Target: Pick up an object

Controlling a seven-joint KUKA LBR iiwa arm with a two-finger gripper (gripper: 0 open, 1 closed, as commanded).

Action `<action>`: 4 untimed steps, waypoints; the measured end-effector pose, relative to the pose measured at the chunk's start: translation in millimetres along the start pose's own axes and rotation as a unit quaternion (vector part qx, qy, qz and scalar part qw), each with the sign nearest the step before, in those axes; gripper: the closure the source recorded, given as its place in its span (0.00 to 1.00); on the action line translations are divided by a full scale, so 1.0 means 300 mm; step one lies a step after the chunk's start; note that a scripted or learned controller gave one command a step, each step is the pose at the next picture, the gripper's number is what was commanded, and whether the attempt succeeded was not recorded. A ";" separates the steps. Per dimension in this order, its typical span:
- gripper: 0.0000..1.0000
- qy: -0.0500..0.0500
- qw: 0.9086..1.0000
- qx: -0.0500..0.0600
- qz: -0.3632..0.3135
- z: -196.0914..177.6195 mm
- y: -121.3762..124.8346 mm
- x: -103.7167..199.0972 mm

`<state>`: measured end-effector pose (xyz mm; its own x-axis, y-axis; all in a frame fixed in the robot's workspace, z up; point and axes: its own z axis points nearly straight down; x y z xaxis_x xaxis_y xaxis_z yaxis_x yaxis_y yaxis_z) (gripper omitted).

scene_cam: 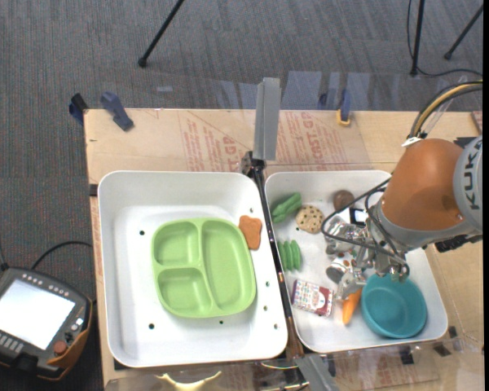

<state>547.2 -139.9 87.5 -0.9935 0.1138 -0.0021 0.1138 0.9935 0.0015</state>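
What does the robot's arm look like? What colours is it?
The arm is grey with a big, rounded orange band just above the wrist. Dark letters reading "KU" run down its grey side. Below the orange part sits a silvery metal gripper, with thin black cables looping around it. A bundle of yellow and dark cables arches up behind the arm.

You are looking through one fixed camera, set high above the bench (pixel 187 137) and tilted down at a slant — the far edge sits toward the top of the frame, the near edge at the bottom. It stands far enough back to take in both bins whole: the left bin (pixel 118 218) and the right bin (pixel 375 177), side by side. Beyond the far edge you see carpet and stand legs (pixel 167 19) — the arm (pixel 424 190) enters from the frame's right.
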 end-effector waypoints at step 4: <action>0.00 0.002 0.994 -0.001 0.107 0.003 -0.030 0.234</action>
<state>476.4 -141.0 86.5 -0.9468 0.3219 0.0022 0.3219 0.9468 0.0027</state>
